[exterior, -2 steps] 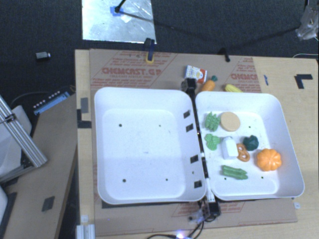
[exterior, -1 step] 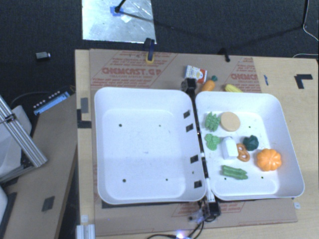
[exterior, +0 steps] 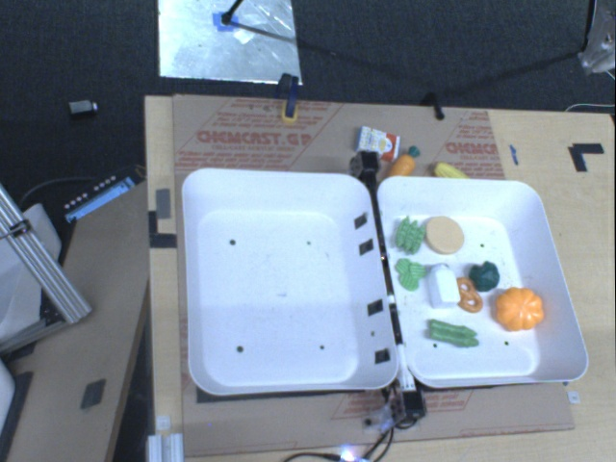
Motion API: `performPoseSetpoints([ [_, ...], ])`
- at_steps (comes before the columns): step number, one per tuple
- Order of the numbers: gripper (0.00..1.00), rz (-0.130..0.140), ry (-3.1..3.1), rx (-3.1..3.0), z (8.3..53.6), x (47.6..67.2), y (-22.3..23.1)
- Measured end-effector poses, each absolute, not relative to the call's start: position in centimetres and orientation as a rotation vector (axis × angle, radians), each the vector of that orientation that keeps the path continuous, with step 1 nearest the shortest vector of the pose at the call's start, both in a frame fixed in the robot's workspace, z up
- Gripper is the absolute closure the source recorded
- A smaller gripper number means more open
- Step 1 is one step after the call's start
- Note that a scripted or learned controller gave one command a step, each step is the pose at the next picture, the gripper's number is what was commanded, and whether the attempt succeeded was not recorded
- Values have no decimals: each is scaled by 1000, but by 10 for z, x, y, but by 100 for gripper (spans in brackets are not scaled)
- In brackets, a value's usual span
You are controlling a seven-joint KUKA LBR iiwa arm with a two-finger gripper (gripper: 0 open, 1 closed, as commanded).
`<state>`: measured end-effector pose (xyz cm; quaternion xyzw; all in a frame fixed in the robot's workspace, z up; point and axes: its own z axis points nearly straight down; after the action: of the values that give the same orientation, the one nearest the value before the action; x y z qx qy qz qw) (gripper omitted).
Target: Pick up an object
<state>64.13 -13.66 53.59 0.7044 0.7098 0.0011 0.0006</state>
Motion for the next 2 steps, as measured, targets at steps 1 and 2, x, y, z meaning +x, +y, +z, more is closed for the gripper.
performPoseSetpoints([
  [1, 100, 0, 2214, 2221, 535, 669, -210],
  [2, 100, 3, 2229, 2214, 536, 625, -157],
])
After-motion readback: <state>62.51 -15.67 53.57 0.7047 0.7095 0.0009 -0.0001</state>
